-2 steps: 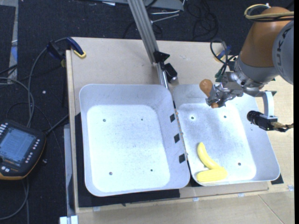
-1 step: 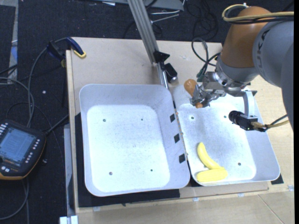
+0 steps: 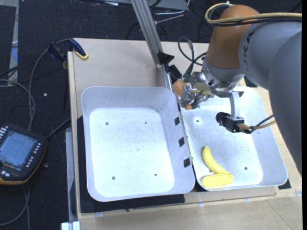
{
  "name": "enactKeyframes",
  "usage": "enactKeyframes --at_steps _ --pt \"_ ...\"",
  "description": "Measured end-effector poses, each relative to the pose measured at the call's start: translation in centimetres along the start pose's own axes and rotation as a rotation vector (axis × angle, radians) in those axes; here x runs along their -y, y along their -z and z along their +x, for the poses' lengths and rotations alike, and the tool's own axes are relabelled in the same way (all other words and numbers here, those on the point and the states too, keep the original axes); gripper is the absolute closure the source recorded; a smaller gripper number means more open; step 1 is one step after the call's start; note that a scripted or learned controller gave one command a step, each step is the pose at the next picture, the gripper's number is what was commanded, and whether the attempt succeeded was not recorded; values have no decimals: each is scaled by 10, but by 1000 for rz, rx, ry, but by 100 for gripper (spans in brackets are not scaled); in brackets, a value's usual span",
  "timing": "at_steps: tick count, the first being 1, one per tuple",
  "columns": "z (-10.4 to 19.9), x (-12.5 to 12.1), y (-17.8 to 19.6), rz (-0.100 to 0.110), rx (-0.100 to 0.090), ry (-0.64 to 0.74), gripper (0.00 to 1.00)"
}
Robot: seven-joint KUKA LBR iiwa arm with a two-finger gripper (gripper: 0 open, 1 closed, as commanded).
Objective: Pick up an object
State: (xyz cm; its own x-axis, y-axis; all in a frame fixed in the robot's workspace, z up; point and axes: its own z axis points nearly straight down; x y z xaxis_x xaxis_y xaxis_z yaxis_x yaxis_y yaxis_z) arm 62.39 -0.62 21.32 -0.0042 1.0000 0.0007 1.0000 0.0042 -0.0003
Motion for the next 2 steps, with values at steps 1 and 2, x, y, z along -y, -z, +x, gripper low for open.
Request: enactKeyframes --at_steps 1,2 --pt "51 -18 8 -1 0 1 100" --pt "93 -22 14 -1 0 -1 100"
